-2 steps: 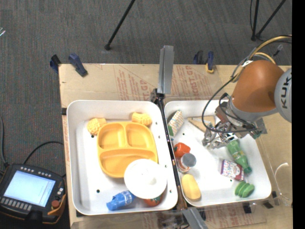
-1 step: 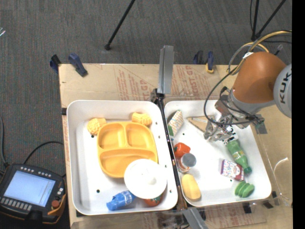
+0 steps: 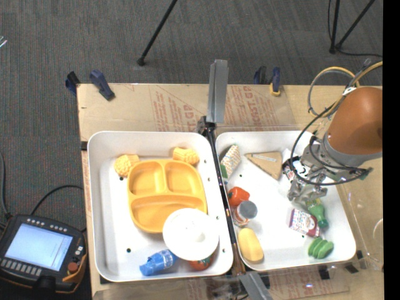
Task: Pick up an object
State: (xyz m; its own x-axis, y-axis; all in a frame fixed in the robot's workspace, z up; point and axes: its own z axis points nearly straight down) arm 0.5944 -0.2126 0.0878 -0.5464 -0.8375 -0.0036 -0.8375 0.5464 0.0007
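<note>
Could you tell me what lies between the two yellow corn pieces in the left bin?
In the camera view, the top edge of the yellow divided plate lies between the left corn piece and the right one.

A robotics lab; teach pendant [image 3: 40, 250] (bench-side), tripod legs [image 3: 161, 24].
</note>
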